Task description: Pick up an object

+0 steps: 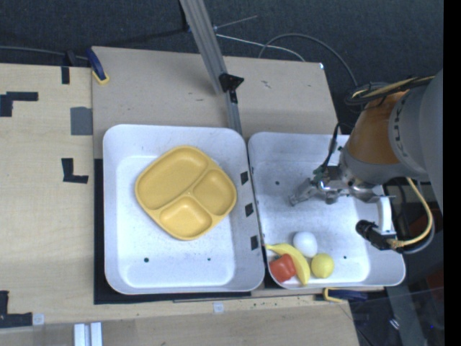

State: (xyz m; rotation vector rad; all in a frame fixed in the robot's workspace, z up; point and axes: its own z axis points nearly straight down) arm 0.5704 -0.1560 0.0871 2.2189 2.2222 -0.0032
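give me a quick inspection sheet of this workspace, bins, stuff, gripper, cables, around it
surface: left bin and right bin, white, side by side on the wooden bench.
job's things: white ball, banana, red item, yellow round fruit, clustered at the right bin's near edge.
clutter: yellow divided plate in the left bin.
grippers: gripper low over the right bin, apart from the fruit, holding nothing.
cables: yellow cable on the arm; thin wire behind the bench.
surroundings: slanted metal pole, dark floor.
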